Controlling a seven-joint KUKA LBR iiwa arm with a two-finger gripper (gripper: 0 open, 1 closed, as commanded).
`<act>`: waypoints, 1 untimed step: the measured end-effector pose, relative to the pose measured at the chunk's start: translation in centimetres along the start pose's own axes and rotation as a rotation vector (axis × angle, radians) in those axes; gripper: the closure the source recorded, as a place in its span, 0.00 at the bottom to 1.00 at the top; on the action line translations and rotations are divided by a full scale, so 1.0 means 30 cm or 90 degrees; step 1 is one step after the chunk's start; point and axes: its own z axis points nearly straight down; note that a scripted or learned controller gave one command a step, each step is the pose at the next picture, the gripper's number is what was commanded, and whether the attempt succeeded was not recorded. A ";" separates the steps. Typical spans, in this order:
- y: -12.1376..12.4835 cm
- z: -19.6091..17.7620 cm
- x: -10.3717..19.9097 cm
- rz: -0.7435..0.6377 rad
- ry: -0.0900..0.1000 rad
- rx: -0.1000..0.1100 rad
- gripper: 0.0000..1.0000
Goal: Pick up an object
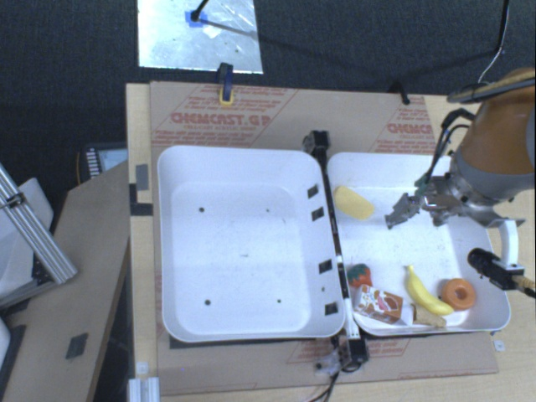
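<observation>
Arm comes in from 3 o'clock over the right bin [494, 312]. The tool [404, 211] hangs above bare bin floor in the upper half; can't tell whether it's spread or pressed together, the tip is too small and dark to read. Nothing visible in it.

All candidates sit in the right bin, and the left bin [243, 162] looks like the drop side.
- Yellow block [354, 203]: just beside the tool at its 9 o'clock, near the divider wall. Closest target and lying alone, so probably the easiest pick.
- Banana [421, 292]: 6 o'clock from the tool, well apart from it, near the bin's lower edge.
- Orange ring [458, 294]: just beside the banana at its 3 o'clock.
- Snack packet [381, 305]: at the banana's 9 o'clock, flat on the bin floor.
- Small red-and-green item [359, 275]: at the packet's 11 o'clock, against the divider; can't tell what it is.

The lower cluster is crowded and hugs the walls, so I judge a clean grasp harder there. The tool sits between the block and the cluster, nearer the block. Not yet down on anything.
</observation>
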 end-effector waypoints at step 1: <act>0.151 0.318 -0.027 -0.002 0.000 0.001 0.00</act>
